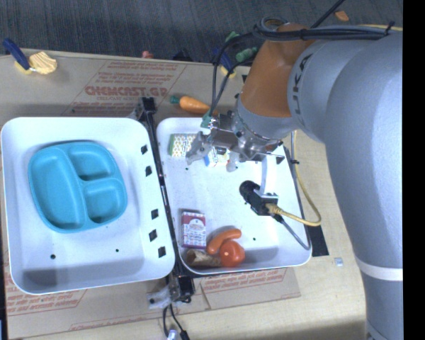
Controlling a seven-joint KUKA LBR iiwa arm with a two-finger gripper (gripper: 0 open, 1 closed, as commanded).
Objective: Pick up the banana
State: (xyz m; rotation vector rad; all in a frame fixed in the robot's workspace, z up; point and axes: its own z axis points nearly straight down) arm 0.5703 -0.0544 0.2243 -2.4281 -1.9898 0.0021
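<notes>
Here you are looking down on the gripper (212, 156), which is hovering over the far end of the right bin (212, 200); whether it is spread or closed you cannot tell. A green-and-white packet (180, 144) is lying just beside it, on the side toward the left bin (92, 250). At the near end of the right bin, well apart from the gripper, a small red-and-white carton (193, 230), an orange sausage-shaped piece (223, 238) and a red tomato (232, 253) are crowding together. The banana (200, 259), seemingly the dull brownish length against the near wall, is lying partly under them. The left bin is holding a blue divided tray (76, 185). A carrot (193, 105) is resting on the cardboard (92, 76) beyond the bins.
</notes>
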